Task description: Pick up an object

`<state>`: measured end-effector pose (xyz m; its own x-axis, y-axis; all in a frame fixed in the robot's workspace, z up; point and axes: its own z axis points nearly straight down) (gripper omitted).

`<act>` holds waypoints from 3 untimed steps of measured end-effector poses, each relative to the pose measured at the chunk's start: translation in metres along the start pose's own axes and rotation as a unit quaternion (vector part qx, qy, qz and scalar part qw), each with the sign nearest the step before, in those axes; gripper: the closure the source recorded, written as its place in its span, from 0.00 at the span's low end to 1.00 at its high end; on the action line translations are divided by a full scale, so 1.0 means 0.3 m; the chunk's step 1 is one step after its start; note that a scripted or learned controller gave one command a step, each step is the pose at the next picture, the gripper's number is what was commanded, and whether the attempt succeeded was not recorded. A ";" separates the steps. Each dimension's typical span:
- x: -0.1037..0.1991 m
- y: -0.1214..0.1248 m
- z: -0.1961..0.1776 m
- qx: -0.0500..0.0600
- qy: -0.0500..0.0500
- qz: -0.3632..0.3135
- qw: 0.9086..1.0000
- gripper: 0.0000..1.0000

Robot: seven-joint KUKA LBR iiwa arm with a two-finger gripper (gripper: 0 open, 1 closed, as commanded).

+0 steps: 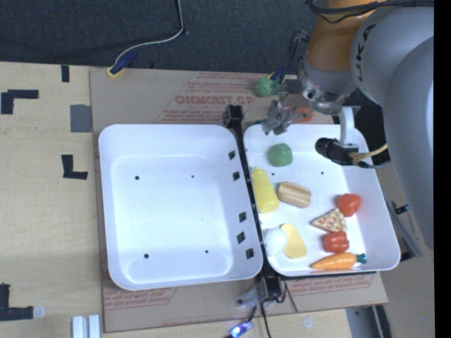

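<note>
Gripper (277, 123): above the right bin's (373, 210) far left corner; finger state cannot be told.
Green ball (280, 154): in that bin, just nearward of the gripper, nearest item.

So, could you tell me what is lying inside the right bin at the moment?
In the right bin: a green ball, yellow piece, bread roll, cracker wedge, two red pieces, carrot, pale yellow piece. The arm covers its far right corner.
</note>
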<state>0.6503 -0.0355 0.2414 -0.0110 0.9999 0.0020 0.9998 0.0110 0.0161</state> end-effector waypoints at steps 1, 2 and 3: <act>0.236 0.070 -0.335 0.002 0.001 0.000 1.000 1.00; 0.464 0.060 -0.717 0.001 0.001 0.000 1.000 1.00; 0.483 0.023 -0.996 0.003 0.000 0.004 1.000 1.00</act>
<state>0.6508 0.1089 0.5407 -0.0036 1.0000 0.0018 0.9999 0.0036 0.0096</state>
